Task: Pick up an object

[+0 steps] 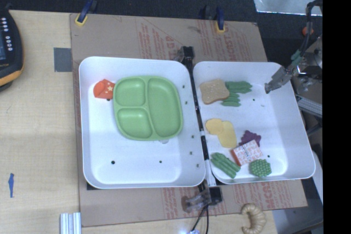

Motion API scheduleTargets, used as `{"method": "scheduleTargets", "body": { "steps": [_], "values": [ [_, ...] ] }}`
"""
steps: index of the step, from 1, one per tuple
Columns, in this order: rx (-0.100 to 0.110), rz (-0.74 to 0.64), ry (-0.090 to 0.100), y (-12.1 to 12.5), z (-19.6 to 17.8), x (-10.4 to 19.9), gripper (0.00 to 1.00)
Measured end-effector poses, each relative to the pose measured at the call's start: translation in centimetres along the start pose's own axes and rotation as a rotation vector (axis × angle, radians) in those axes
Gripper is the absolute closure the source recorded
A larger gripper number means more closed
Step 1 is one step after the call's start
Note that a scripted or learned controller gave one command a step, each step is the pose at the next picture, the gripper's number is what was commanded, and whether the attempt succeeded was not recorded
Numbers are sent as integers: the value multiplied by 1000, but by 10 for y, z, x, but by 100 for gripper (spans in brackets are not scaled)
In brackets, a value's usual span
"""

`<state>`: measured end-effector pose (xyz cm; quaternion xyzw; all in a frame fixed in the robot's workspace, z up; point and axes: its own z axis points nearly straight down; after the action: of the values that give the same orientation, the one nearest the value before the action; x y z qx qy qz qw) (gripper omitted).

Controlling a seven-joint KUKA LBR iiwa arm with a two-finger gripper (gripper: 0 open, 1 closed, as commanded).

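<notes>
We're seeing the gripper [272, 85] hovering over the right bin [285, 123], at its upper right edge, nothing between its fingers; can't tell how they're set. Toast slice [213, 91] and green beans [238, 86] are lying in that bin's upper left, well left of the gripper.

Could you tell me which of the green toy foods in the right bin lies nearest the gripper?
The green piece beside the bread slice, at the bin's far end, lies nearest the gripper; the other two green items sit along the near edge.
</notes>
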<state>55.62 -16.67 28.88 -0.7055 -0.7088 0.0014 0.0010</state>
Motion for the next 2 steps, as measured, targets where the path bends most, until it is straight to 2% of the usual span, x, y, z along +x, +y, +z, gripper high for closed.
{"method": "scheduleTargets", "body": {
  "steps": [1, 2],
  "values": [
    [12, -5, 4, -4, 126, 40, 0],
    [6, 4, 1, -38, 169, -8, 0]
  ]
}}
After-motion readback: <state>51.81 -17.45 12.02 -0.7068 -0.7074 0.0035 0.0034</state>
